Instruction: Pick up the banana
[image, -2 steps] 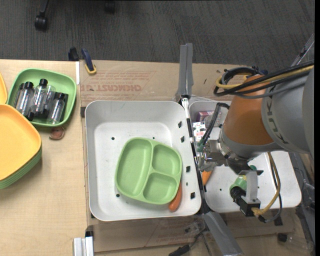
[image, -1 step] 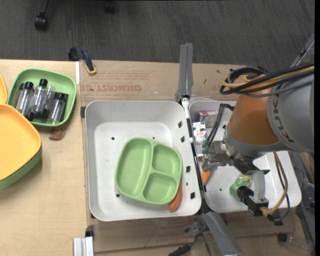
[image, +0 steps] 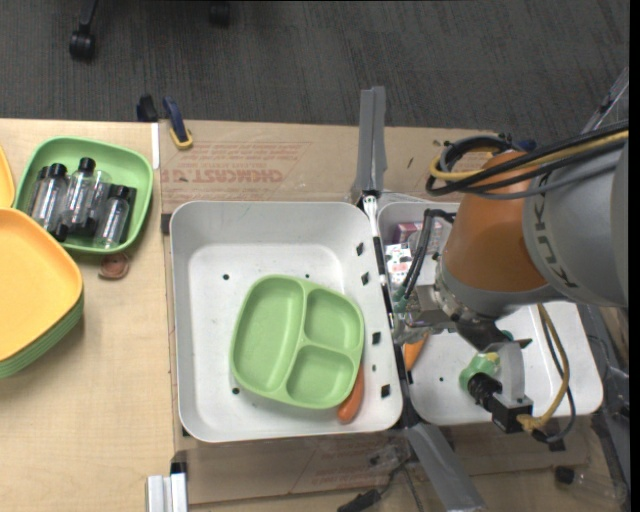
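Observation:
My arm (image: 500, 240) reaches down over the right bin (image: 440, 388) and covers most of it, so what lies beneath is hidden. The gripper (image: 412, 318) points down at that bin's left wall, dark and largely hidden under the wrist. Just below it, a small orange piece (image: 412, 352) pokes out. A pink and white packet (image: 403, 242) lies at the bin's far left corner.
The left bin (image: 200, 300) holds a green divided plate (image: 298, 342) with an orange carrot-like piece (image: 350, 402) at its near right edge. On the bench to the left are a green tray of bottles (image: 85, 195) and stacked orange plates (image: 30, 290).

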